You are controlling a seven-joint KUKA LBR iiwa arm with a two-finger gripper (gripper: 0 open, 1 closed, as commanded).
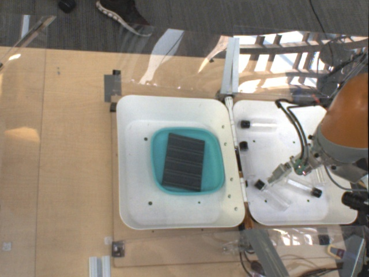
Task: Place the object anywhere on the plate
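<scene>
Gripper (275, 176) hovers low over the right white bin (271, 209); I cannot tell its state. Dark ribbed rectangular block (184, 162) lies flat on the teal plate (214, 172) in the left white bin (132, 203).

Teal plate (216, 166), dark grey ribbed block (183, 162) on it, two white bins (132, 206), pale wood tabletop (57, 172), orange-banded grey arm (346, 120).

The grey arm (340, 146) enters from the right edge of the camera view, its orange band (349, 111) bulking large above the wrist. The wrist slants down and to the left, ending in the gripper (275, 176), whose 2 fingers point left and low, close together, with nothing seen between them.
</scene>
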